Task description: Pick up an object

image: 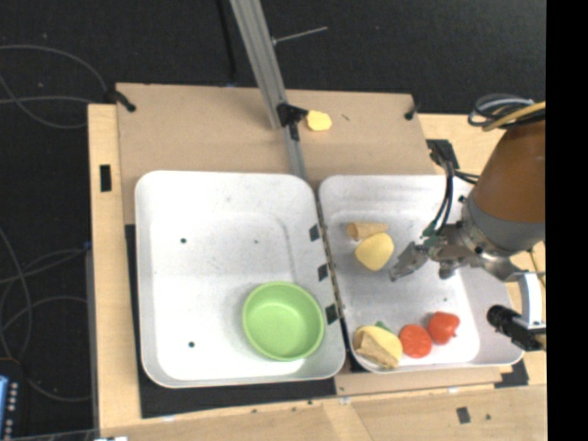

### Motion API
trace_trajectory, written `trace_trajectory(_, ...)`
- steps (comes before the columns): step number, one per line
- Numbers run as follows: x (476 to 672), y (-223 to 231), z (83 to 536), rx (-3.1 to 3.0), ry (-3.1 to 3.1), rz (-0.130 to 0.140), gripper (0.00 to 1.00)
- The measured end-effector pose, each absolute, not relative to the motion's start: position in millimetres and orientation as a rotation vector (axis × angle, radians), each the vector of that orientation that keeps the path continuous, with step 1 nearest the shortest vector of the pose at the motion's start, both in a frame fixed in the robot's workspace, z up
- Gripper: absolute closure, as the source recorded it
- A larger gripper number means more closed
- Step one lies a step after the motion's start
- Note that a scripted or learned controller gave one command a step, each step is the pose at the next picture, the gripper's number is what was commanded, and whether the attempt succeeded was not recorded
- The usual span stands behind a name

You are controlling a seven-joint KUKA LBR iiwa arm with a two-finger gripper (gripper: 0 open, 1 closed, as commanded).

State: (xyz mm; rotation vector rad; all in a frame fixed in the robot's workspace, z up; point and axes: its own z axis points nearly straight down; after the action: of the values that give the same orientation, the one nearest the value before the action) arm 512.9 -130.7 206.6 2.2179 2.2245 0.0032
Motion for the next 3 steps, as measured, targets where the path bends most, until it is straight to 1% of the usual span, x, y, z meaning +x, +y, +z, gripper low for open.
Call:
trace_trajectory(1, 513.0, -130.9, 206.7, 2.220, 2.221, 0.004, 0.00)
trace_trajectory(2, 510.4, -126.2, 145.3, 2.224, 2.223, -0.007, 0.00)
trace_trajectory(3, 510.7, -127.9, 99.9, 2.221, 2.218, -0.002, 0.00)
